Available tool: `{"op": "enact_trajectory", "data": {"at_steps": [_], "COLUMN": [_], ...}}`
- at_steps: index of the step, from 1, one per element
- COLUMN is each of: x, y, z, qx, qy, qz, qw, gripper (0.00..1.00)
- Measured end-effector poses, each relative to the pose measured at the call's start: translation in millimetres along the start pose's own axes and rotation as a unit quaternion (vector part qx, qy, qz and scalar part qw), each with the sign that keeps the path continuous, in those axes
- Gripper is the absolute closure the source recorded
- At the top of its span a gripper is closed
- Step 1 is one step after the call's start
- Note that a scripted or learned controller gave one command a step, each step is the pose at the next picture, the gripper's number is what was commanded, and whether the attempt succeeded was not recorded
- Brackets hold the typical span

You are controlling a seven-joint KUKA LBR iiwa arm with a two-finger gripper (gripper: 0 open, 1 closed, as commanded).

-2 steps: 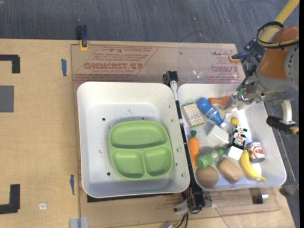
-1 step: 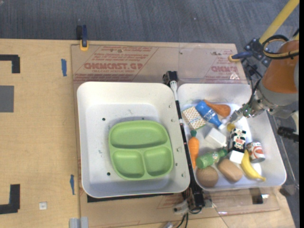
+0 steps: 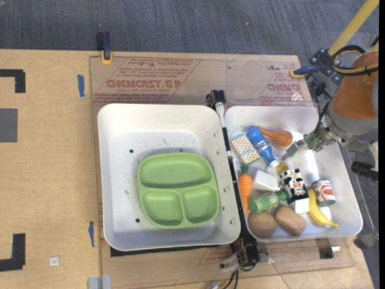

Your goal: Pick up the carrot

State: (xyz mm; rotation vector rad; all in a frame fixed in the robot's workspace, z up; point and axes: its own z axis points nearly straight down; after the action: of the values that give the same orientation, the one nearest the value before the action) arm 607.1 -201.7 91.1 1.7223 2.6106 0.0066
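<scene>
The grey arm with the orange band (image 3: pixel 355 98) is reaching in from the right over the right-hand shallow white bin (image 3: pixel 349 179). Its two-finger gripper (image 3: pixel 296 149) is hanging low near the bin's upper middle; whether it is apart or together cannot be told. The small orange carrot (image 3: pixel 245 187) is lying against the left wall of this bin, apart from the gripper, just above a green cylindrical item (image 3: pixel 264 202). A blue plastic bottle (image 3: pixel 261 144) is lying slantwise between carrot and gripper, with a checkered packet (image 3: pixel 243 149) to its left. A yellow banana (image 3: pixel 317 212) is lying toward the lower right, and two brown potato-like lumps (image 3: pixel 277 221) are sitting along the near wall. The left-hand white bin (image 3: pixel 114 161) is holding a light-green three-compartment plastic tray (image 3: pixel 178 188).
</scene>
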Motion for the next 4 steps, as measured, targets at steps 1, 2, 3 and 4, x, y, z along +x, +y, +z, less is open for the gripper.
{"op": "enact_trajectory", "data": {"at_steps": [1, 2, 3, 4], "x": [112.5, 196.2, 242.8, 241.6], "y": [-13.3, 12.9, -30.3, -30.5], "z": [-0.5, -100.4, -95.5, -95.5], "qx": [-0.002, -0.001, 0.007, 0.007], "qy": [0.003, 0.004, 0.006, 0.006], "qz": [0.028, 0.023, 0.016, 0.017], "qw": [0.9996, 0.9997, 0.9998, 0.9998], "gripper": [0.00, 0.00, 0.00, 0.00]}}
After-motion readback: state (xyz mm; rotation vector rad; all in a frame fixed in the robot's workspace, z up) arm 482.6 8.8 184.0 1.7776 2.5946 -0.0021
